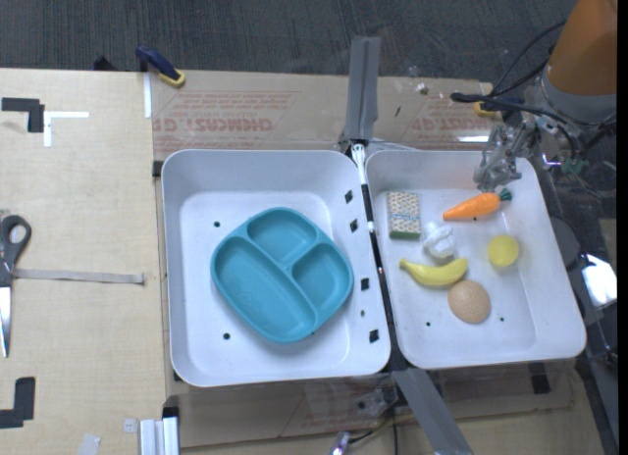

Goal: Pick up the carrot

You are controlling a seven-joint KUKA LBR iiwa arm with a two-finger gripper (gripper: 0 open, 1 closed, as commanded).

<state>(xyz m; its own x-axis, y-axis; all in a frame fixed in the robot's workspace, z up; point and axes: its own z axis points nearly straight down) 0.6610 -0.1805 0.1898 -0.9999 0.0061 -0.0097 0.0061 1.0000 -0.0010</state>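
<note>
The orange carrot [471, 209] with a small green top lies in the far part of the right bin [549, 335], its green end pointing right. My gripper [496, 171] hangs just above and behind that green end, close to the bin's far wall. The carrot rests on the bin floor and is not lifted.
Also in the right bin are a green-and-white sponge [403, 214], a small white object [439, 240], a banana [434, 272], a yellow lemon [503, 250] and a tan egg-like ball [469, 301]. A blue divided plate [283, 274] sits in the left bin [182, 277]. Scissors [10, 247] lie far left.
</note>
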